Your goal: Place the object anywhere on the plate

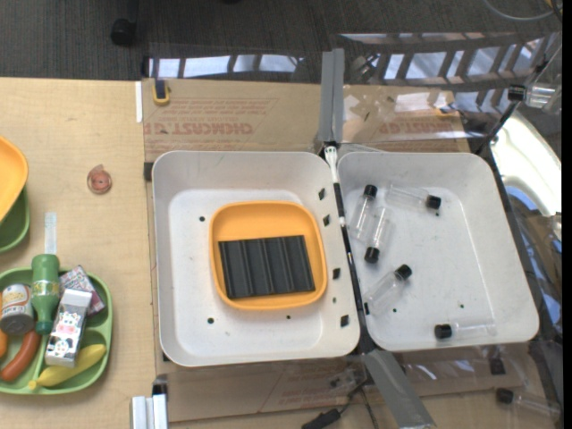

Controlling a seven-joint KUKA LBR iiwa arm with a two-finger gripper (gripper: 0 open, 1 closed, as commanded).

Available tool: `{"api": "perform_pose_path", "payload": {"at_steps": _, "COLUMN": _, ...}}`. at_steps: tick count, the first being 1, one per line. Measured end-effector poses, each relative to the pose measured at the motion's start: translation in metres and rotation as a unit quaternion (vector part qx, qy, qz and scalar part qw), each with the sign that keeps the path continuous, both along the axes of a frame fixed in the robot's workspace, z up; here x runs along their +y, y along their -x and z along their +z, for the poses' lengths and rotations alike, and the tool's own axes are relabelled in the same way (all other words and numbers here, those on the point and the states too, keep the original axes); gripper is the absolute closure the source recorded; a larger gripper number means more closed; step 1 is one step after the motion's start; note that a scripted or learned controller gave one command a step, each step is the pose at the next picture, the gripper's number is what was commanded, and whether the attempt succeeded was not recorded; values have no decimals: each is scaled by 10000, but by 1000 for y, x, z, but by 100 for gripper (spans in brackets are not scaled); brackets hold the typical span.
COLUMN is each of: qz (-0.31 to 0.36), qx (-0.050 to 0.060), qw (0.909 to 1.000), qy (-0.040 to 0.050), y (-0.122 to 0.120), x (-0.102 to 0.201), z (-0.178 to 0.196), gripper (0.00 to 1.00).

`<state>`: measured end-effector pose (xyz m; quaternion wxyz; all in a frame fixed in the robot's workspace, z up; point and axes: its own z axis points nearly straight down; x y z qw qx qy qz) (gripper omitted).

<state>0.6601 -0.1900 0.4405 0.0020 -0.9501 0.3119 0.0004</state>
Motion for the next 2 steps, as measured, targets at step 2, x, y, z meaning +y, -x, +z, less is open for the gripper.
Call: {"api": "perform_pose_path", "payload": {"at_steps": 2, "qz": 2166, "qx": -18, "qw": 9763, "qy": -5, "y": 0, "x": -30, "z": 0, "gripper": 100}}
